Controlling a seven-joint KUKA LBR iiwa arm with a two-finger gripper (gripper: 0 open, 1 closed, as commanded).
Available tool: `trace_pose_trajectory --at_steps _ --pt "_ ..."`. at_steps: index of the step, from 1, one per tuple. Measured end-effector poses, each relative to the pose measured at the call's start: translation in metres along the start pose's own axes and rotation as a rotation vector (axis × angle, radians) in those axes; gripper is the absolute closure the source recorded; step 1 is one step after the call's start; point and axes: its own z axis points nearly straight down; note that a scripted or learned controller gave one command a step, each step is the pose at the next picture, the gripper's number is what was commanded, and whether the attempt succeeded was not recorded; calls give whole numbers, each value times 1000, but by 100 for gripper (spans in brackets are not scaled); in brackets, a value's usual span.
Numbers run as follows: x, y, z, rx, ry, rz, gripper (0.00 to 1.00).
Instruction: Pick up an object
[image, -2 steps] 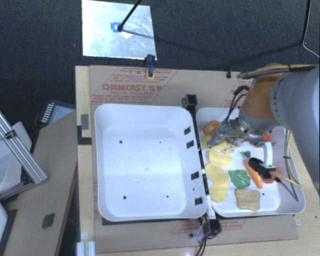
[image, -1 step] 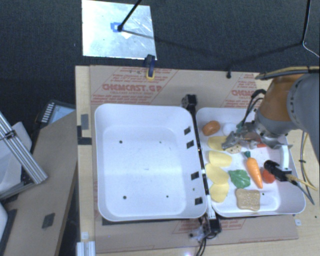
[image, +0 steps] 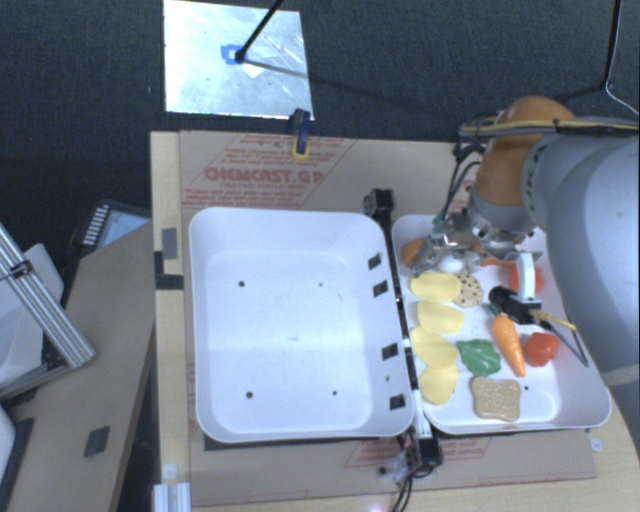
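A grey KUKA arm with an orange band reaches in from the right of the frame, its gripper (image: 440, 252) lowered into the upper part of the right bin (image: 590, 400); whether the claw is released or clenched cannot be told from here. Toy foods crowd that bin: four pale yellow pieces (image: 437, 332) in a column along its left wall, a green piece (image: 480, 355), a carrot (image: 509, 343), a red piece (image: 541, 347) and a slice of bread (image: 496, 398) near the bottom. The left bin (image: 290, 320) sits beside it at centre frame. Both rest on a brown board (image: 270, 165) printed in red, over dark carpet (image: 80, 80). A shiny sheet (image: 240, 60) lies at upper left.
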Motion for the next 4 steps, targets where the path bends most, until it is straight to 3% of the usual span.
trace_pose_trajectory --at_steps 1,3,4 --pt "2 3 -12 -22 9 7 100" --pt "-39 -140 4 -27 11 15 100" --pt "7 -86 1 -37 13 2 100"
